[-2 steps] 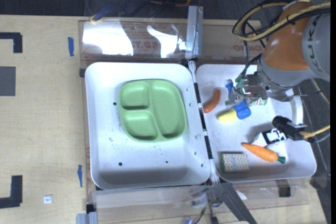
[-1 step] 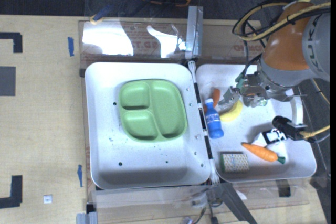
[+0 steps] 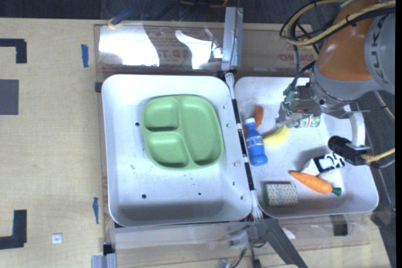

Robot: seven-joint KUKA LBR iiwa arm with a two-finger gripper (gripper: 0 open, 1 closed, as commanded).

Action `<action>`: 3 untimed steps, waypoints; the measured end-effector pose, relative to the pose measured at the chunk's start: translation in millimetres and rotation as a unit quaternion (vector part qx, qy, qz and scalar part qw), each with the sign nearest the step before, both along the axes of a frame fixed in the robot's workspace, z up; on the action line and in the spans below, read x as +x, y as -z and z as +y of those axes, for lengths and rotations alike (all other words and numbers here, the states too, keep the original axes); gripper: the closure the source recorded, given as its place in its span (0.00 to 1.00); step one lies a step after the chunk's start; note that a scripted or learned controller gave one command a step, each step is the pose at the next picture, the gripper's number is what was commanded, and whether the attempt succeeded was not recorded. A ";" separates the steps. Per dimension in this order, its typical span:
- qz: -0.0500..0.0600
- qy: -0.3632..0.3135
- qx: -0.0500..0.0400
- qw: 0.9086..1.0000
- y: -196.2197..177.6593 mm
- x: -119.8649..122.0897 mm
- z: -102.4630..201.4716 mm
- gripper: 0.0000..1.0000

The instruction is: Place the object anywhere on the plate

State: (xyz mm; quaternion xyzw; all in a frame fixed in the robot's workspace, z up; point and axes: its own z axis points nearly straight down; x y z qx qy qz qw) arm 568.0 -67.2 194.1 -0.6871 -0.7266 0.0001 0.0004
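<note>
A green divided plate lies in the left white bin. My gripper hangs over the upper middle of the right bin. Just below it and to its left lies a yellow banana-shaped object, partly covered by the gripper's tip. A blue bottle lies beside the divider, with a small orange piece above it. An orange carrot with a green end rests at the lower right of that bin.
A brownish cylinder sits at the right bin's front edge. A black and white object lies near its right wall. A metal divider separates the bins. A clear panel stands behind the left bin.
</note>
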 end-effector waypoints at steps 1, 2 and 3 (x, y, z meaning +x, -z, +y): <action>-0.001 0.019 -0.001 1.000 -39.8 49.9 89.1 1.00; 0.002 0.099 0.000 0.995 10.4 -10.6 89.3 1.00; 0.000 0.078 -0.001 0.997 -16.9 29.8 130.2 1.00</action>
